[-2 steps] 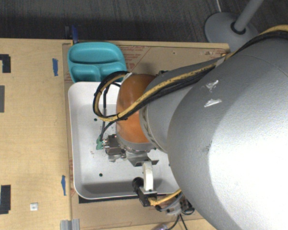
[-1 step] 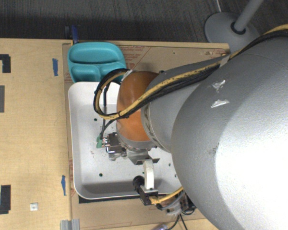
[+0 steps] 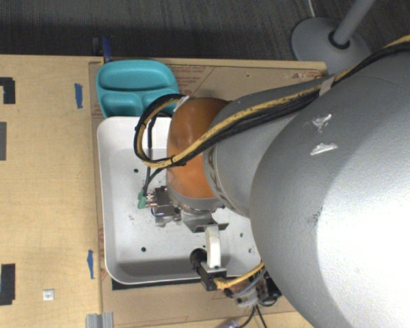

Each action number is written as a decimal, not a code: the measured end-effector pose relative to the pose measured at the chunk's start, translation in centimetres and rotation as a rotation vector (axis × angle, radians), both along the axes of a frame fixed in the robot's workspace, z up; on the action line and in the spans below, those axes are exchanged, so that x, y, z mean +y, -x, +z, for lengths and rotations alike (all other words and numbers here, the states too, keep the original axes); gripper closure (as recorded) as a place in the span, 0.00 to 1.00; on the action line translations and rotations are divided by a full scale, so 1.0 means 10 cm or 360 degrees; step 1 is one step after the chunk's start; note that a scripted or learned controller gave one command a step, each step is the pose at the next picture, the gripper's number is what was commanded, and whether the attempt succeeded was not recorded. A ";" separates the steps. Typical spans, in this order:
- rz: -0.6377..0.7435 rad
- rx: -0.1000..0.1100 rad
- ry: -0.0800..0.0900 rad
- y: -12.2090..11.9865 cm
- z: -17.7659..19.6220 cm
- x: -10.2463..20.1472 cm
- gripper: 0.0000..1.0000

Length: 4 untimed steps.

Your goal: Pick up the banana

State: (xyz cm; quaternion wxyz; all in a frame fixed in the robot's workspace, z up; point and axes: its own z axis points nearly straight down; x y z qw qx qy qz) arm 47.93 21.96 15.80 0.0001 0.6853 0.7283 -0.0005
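A large grey robot arm [image 3: 314,176] with an orange band [image 3: 191,149] reaches in from the right and leans low over a shallow white bin [image 3: 119,183] on a tan worktop [image 3: 41,183]. Its bulk covers most of the bin, so the hand sits beneath the wrist and I cannot tell how it is set. A teal tray [image 3: 133,87] lies just beyond the bin. No banana can be made out; it may lie under the arm. This looks like the reach or grasp step; next, a lift would confirm any catch.
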 end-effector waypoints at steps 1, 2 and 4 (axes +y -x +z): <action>0.0003 -0.0002 0.0000 0.00 0.10 0.01 1.00; 0.0005 -0.0003 0.0000 -0.01 0.19 0.01 1.00; 0.0379 -0.0004 -0.0007 -0.22 -0.60 -0.02 1.00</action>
